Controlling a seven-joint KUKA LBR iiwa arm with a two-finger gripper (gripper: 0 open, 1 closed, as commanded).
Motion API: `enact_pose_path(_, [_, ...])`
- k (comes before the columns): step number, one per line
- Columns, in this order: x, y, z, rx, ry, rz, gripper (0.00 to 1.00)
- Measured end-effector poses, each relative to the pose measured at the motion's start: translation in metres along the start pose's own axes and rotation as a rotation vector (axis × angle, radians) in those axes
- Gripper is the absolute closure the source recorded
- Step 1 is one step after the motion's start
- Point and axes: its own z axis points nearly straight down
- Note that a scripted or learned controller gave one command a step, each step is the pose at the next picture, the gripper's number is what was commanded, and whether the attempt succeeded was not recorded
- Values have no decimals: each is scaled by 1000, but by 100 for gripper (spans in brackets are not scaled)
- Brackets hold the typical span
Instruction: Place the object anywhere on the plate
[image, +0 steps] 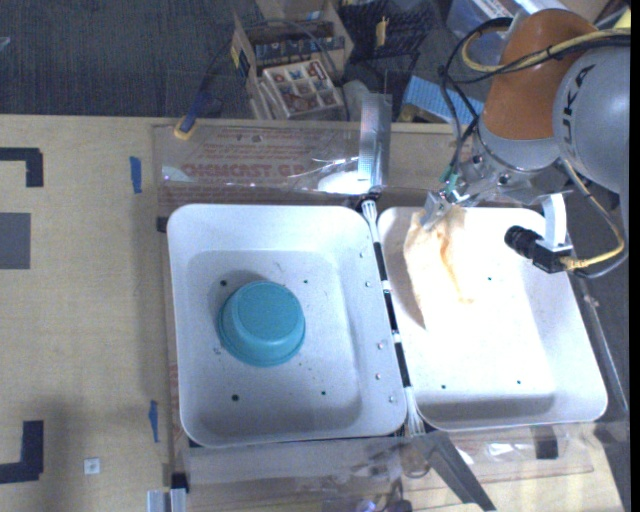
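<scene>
One tool over the right bin's far-left corner, opening impossible to tell, grasp unclear.

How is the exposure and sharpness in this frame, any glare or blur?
Camera view: the right bin is blown out to glaring white; the left bin is evenly lit, its blue bowl sharp; the gripper and a pale orange smear below it look motion-blurred.

The gripper hangs over the upper left corner of the right bin, with a pale, orange-streaked sheet-like object draping directly beneath it. Well to its left, in the left bin, sits an upturned teal bowl.
</scene>
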Motion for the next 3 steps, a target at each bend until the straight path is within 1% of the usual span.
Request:
enact_pose_path(1, [-2, 1, -28, -2, 0, 1, 100])
enact_pose_path(2, [49, -16, -36, 1, 4, -399, 100])
enact_pose_path(3, [93, -33, -32, 0, 4, -793, 100])
